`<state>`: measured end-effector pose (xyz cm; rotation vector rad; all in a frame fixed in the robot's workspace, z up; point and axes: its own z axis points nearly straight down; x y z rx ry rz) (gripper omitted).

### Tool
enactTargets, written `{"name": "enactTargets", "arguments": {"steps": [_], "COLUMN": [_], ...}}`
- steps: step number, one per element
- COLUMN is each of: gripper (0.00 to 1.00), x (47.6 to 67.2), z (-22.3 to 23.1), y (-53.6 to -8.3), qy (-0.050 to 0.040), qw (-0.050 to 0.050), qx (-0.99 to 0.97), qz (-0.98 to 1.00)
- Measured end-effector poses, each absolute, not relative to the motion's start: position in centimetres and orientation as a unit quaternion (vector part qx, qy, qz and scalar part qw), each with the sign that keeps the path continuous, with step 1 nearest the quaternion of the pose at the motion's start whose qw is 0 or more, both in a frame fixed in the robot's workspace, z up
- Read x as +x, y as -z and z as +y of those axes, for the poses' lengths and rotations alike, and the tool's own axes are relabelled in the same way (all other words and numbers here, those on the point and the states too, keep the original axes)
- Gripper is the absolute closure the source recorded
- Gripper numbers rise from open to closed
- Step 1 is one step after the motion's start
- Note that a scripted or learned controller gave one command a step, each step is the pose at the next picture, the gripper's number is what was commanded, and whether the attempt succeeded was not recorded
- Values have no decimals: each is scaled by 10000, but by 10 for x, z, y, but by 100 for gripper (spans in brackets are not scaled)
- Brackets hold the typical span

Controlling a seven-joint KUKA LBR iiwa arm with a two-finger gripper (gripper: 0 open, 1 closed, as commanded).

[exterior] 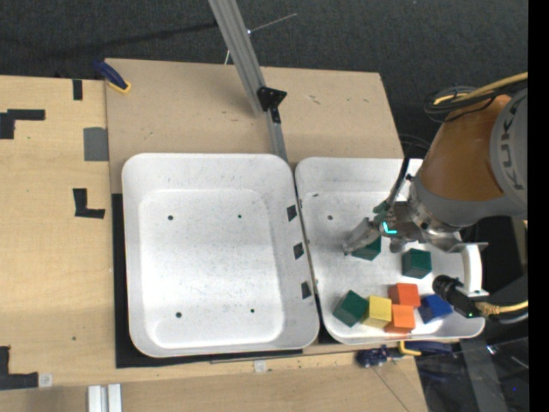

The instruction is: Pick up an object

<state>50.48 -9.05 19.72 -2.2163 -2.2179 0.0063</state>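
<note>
My gripper (366,232) is low over the middle of the right bin (334,183), at the end of the grey arm with the orange band that comes in from the right. A dark green block (369,249) lies right at the gripper's lower tip, touching or nearly touching it. I cannot tell whether it is gripped. A second green block (417,262) sits just to the right, partly under the wrist. Along the bin's front edge lie a green block (350,307), a yellow block (379,309), two orange blocks (404,295) and a blue block (435,307).
The left bin (206,256) stands beside the right one, its raised rim between them. A slanted metal bar (244,50) reaches down to the bins' back edge. The arm's body covers the right bin's right side.
</note>
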Motion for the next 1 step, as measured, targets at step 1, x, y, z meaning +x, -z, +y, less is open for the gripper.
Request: {"name": "enactTargets", "arguments": {"steps": [1], "gripper": [0], "x": [506], "z": [-90], "y": [-199], "qy": [-3], "qw": [14], "qx": [-7064], "qz": [-7078]}}
